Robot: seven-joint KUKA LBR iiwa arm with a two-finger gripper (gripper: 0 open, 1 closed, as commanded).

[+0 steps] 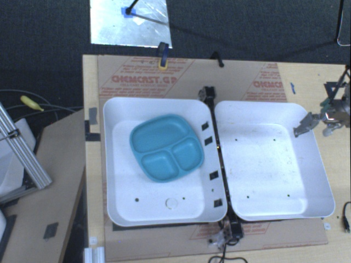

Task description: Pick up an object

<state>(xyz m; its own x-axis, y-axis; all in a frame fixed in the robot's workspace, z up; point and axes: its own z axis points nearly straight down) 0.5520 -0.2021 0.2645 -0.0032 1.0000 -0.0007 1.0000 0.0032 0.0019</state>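
Item: blue divided plate (pixel 166 147), lying flat in the left bin (pixel 118 114).
Gripper (pixel 305 126): at the right bin's (pixel 323 193) far right rim, well apart from the plate; its state you could not tell.
Risk, as judged: your fingers could slip off the plate's low, smooth rim.
Obscured: the arm was cut off at the frame edge.

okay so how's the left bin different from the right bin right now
The left bin holds a blue divided plate; the right bin shows bare white floor.
The gripper sits at the right bin's upper right rim, well away from the left bin.
The left bin has a faint ring mark near its front; the right bin's floor has faint dark smudges.
Both are shallow, white, and sit side by side.
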